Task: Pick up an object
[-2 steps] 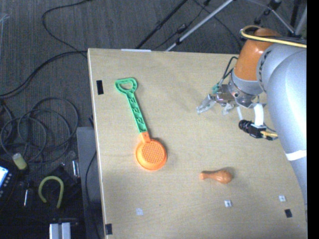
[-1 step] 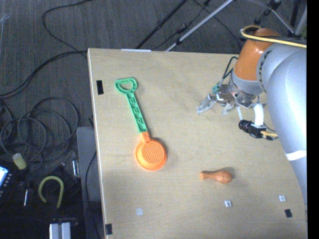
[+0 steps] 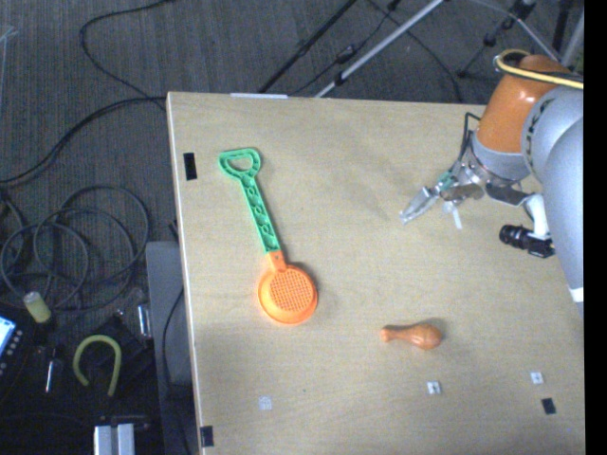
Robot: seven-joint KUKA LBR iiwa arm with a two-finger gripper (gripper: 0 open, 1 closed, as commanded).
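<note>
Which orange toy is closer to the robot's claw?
The small orange pear-shaped toy, lying below the gripper. The other one, the strainer with the green handle, lies farther off to the left.

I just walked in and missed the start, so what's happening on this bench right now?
A grey and orange robot arm reaches in from the right, its gripper over the bare tan surface with nothing between its fingers. Two objects lie untouched: a green-handled strainer with an orange mesh head to the left, and a small orange chicken drumstick toy nearer the front. Nothing has been picked up yet.
</note>
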